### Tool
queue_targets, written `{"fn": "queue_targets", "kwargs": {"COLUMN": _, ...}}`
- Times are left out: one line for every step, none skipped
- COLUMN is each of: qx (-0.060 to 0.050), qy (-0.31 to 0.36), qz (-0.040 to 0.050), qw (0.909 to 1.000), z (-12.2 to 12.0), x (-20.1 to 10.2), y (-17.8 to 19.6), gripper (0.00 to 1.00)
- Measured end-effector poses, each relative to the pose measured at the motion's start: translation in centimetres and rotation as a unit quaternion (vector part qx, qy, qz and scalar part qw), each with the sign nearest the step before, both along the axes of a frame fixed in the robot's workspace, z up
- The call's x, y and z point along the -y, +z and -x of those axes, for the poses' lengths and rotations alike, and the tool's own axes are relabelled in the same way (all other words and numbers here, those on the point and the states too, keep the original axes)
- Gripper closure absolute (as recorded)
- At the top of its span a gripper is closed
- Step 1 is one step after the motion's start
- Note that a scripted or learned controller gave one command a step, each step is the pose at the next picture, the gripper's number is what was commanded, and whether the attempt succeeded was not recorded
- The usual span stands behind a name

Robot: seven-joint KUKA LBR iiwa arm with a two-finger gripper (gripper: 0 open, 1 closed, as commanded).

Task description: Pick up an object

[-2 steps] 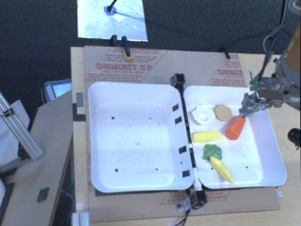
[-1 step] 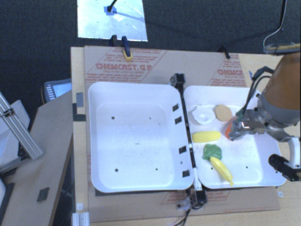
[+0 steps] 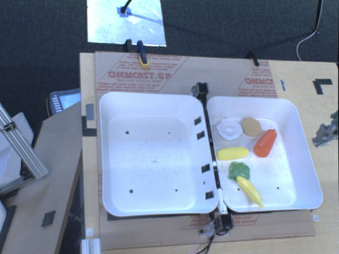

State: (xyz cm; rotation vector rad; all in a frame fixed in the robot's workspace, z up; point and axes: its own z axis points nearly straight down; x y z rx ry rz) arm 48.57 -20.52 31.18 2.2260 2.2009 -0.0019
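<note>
Several toy foods lie in the right bin (image 3: 302, 142). A white flat piece (image 3: 229, 128) and a tan round piece (image 3: 251, 126) sit near its back. An orange-red carrot-like piece (image 3: 265, 143) lies beside them. A yellow oblong piece (image 3: 232, 153) rests against the left wall. In front of it are a green leafy piece (image 3: 239, 170) and a yellow banana (image 3: 250, 191). My gripper (image 3: 324, 135) juts in at the far right edge of the view, outside the right bin's rim and apart from every object.
The left bin (image 3: 153, 152) stands beside the right one, joined by a black-clipped divider (image 3: 207, 142). Both rest on a cardboard-covered bench (image 3: 175, 73). A shiny metal sheet (image 3: 126, 14) lies behind, and a metal frame (image 3: 21, 147) stands at the left.
</note>
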Motion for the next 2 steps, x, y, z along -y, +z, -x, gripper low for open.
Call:
{"fn": "queue_targets", "kwargs": {"qx": -0.003, "qy": 0.009, "qz": -0.0043, "qw": 0.9999, "z": -0.1, "x": -4.1, "y": -1.2, "gripper": 1.00}}
{"fn": "queue_targets", "kwargs": {"qx": -0.002, "qy": 0.009, "qz": -0.0045, "qw": 0.9999, "z": -0.2, "x": -7.9, "y": -2.1, "gripper": 1.00}}
